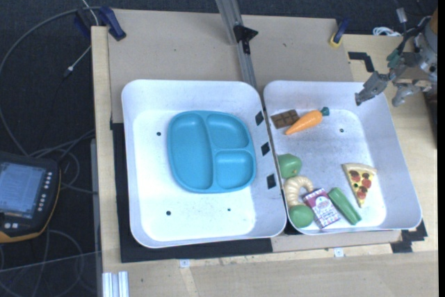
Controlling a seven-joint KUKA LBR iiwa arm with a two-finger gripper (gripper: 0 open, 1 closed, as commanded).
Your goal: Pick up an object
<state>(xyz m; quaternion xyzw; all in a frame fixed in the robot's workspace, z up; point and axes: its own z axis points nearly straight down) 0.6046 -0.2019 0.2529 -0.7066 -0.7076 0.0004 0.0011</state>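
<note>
Camera view: tool fingers spread, holding nothing; orange carrot with green tip in right bin.

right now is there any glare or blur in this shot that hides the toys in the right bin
In the camera view the lighting is even and soft; the white right bin looks bright but not blown out, so the carrot and pizza slice read clearly. The end effector at the bin's upper right edge is slightly soft, and small items near the bin's lower edge are low in detail.

Blue tray — smooth, glossy plastic; white bins matt plastic; bench — pale bare wood.
</note>
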